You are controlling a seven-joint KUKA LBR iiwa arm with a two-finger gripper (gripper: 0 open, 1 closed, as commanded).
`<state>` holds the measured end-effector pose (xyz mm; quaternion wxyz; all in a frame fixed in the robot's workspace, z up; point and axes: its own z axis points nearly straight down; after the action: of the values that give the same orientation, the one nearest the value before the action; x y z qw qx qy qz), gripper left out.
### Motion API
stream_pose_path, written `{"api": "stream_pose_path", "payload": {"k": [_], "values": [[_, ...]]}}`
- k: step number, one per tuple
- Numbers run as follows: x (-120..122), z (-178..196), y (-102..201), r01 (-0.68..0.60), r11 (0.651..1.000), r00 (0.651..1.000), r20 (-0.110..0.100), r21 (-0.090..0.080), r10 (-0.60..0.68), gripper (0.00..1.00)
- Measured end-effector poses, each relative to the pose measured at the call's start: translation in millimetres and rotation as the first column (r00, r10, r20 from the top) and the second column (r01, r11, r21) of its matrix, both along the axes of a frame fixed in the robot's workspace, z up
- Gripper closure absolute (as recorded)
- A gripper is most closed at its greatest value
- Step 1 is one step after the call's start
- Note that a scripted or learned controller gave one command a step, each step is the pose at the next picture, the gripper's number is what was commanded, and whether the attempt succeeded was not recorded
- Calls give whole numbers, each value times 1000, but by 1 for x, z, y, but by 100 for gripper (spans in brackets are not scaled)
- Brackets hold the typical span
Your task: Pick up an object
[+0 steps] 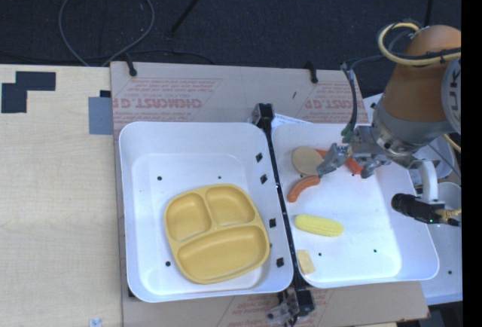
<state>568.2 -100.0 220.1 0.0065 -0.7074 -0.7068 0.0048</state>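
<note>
Pincer [348, 158] in right bin, upper centre-right of frame; open or closed: can't tell. Sausage [303, 187] just lower-left of it, long axis slanting up-right. Corn [318, 225] further below.

Glossy white plastic bins [143, 160]; matt yellow plastic tray [216, 231]; brown cardboard underlay [226, 92].

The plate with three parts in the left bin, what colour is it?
Yellow. The plate shows in the camera view.
</note>
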Motion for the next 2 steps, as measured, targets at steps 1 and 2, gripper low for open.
{"api": "stream_pose_path", "payload": {"k": [1, 2], "values": [[3, 7, 0, -2, 1000, 1000, 12, -1, 2, 0], [2, -37, 4, -1, 1000, 1000, 8, -1, 1, 0]]}}
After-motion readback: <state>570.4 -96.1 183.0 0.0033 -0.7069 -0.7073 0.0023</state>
